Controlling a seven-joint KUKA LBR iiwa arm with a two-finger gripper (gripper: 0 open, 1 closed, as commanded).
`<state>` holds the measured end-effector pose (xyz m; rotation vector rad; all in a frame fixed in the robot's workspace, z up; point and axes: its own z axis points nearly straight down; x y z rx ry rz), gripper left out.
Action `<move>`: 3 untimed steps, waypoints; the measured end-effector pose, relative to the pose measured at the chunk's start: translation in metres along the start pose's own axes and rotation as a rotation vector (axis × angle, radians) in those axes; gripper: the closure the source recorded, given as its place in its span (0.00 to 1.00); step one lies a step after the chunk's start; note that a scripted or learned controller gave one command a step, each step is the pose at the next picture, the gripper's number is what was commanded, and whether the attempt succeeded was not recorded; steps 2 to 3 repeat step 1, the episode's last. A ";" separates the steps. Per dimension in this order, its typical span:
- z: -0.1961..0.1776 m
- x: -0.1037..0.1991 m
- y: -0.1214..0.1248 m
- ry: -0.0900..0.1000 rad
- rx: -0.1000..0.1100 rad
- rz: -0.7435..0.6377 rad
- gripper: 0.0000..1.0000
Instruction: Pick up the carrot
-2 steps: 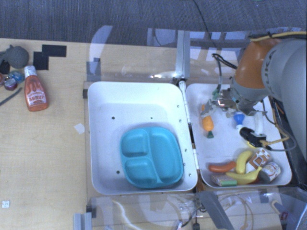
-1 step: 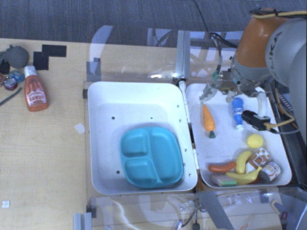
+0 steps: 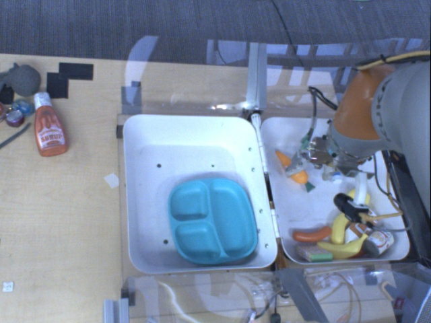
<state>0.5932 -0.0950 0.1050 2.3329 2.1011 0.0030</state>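
Camera view: arm reaches in from the right over the right bin [image 3: 404,244]. Gripper [image 3: 316,155] sits low in that bin's far-left part, finger state cannot tell. Carrot [image 3: 298,177] lies on the bin floor just near-left of the gripper, close beside it, contact unclear. Another small orange piece [image 3: 283,157] just left of the gripper. Banana [image 3: 342,244] and sausage [image 3: 312,234] at the bin's near side. Blue divided plate [image 3: 212,221] in the left bin [image 3: 155,147]. Ketchup bottle [image 3: 50,130] on the bench, far left
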 end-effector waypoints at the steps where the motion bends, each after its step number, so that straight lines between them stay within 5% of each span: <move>1: -0.012 0.001 0.001 0.001 -0.002 -0.001 1.00; 3: -0.012 0.001 0.001 0.001 -0.002 -0.001 1.00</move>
